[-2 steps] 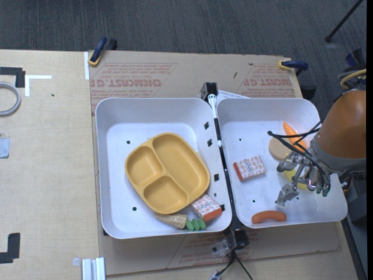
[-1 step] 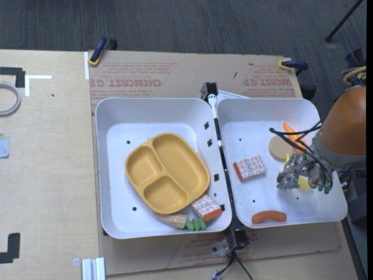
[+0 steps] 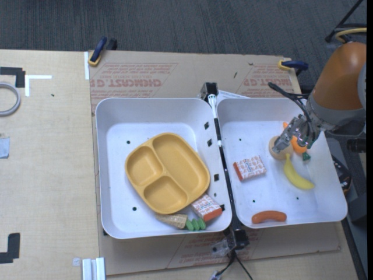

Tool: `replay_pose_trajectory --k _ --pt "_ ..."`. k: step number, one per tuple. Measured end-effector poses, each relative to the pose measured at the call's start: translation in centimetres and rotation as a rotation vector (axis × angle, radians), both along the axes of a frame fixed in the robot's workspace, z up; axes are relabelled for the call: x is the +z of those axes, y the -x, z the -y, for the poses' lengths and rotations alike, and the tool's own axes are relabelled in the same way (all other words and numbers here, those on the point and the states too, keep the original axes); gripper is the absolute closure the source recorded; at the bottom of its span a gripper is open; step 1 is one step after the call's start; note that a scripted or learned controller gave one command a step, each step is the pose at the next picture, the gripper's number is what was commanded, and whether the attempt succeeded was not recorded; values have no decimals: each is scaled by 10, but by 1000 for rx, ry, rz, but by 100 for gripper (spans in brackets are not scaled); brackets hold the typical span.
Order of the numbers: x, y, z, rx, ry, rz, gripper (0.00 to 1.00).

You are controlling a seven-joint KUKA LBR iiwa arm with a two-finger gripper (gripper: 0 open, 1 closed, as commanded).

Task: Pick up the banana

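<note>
In the right bin (image 3: pixel 326 214) a sausage (image 3: pixel 268 217) lies nearest, and the banana (image 3: pixel 297 176) lies farther back toward the right wall, with a small red-and-white carton (image 3: pixel 249 168), its print too small to read, to its left. The gripper (image 3: pixel 289 140) hangs just beyond the banana's far end; whether its jaws are released or clenched cannot be told. Mirrored red lettering on the cardboard (image 3: pixel 134 77) beyond the bins is unreadable.

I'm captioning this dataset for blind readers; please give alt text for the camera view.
A grey arm's gripper hovers in the right bin just above a banana, near a small box and a sausage. The left bin holds a yellow divided plate.
</note>
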State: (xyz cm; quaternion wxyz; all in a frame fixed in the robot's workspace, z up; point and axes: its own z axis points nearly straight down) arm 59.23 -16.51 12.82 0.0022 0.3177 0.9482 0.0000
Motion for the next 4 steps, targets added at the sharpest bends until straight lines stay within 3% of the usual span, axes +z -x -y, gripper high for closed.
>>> replay_pose_trajectory --k 1,2,3,4 --pt "0 0 0 0 0 0 0" --pt "-36 34 -33 147 -1 -4 0" --pt "-32 114 7 333 1 0 0" --pt "-22 112 7 331 2 4 100"
